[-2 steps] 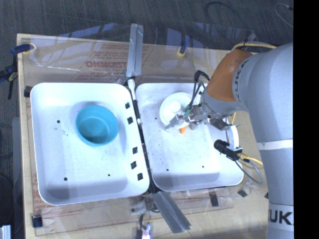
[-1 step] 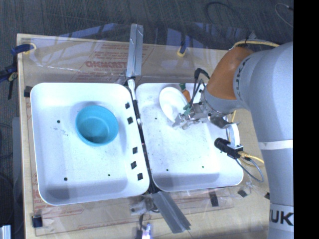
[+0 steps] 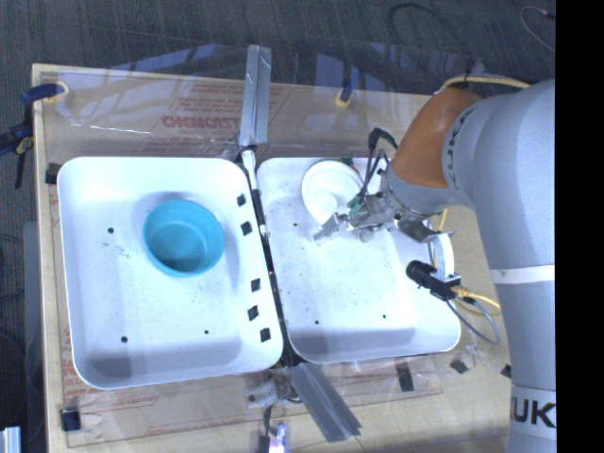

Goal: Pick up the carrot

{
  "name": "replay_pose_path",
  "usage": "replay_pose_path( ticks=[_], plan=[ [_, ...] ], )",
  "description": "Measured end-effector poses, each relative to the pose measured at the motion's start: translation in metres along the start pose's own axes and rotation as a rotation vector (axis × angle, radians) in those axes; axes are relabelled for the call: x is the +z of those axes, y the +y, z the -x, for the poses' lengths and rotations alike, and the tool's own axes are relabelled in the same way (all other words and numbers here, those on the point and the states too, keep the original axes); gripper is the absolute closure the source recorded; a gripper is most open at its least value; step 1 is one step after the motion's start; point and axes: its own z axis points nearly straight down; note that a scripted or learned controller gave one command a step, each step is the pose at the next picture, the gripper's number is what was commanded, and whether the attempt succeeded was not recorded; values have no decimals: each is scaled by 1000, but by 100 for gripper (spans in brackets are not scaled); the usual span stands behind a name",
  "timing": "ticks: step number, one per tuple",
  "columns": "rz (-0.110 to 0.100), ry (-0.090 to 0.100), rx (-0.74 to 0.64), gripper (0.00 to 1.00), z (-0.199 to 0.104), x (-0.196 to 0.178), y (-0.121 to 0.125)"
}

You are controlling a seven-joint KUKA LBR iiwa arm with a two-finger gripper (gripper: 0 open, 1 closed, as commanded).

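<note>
Blue bowl in the left white bin, white bowl in the right bin.

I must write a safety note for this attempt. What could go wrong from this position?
1. The gripper sits low in the right bin, right beside the white bowl; moving on could push or tip the bowl.
2. I see no carrot between the fingers or elsewhere, so a close here may grasp nothing.
3. The wrist works close to the bin's far wall and could bump it. The blue bowl in the left bin looks safe.
</note>
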Motion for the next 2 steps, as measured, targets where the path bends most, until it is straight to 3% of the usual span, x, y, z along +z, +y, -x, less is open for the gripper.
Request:
replay_pose_path(
  ticks=[1, 2],
  plan=[
    [15, -7, -104, 0, -35, -37, 43],
    [19, -12, -272, 0, -4, -118, 58]
  ],
)
